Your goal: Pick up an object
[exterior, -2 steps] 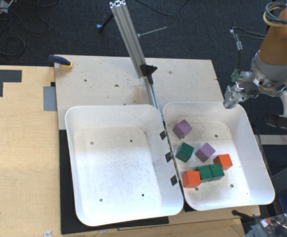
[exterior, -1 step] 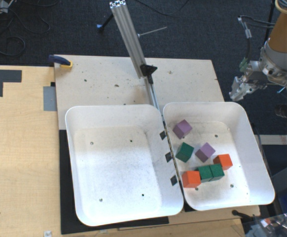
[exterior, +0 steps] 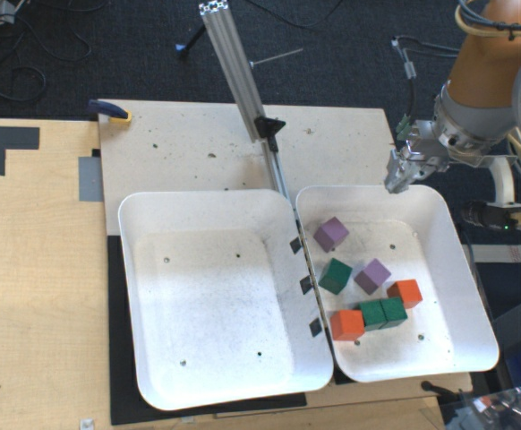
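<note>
Six small blocks (exterior: 365, 300) lie in the right bin (exterior: 462, 240), seemingly light, rigid and flat-sided, so we would pinch opposite faces of the isolated purple block (exterior: 331, 234); the gripper (exterior: 398, 178) hovers over the far rim, its finger state indiscernible.

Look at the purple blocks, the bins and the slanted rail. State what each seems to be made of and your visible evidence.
Purple blocks: probably painted wood or foam; matte, flat colour, crisp edges, no glare.
Bins: likely moulded plastic; white, smooth, rounded corners and a raised rim, speckled with dark marks.
Slanted rail: apparently extruded aluminium; silver-grey with straight lengthwise grooves and a dull metallic sheen.
</note>
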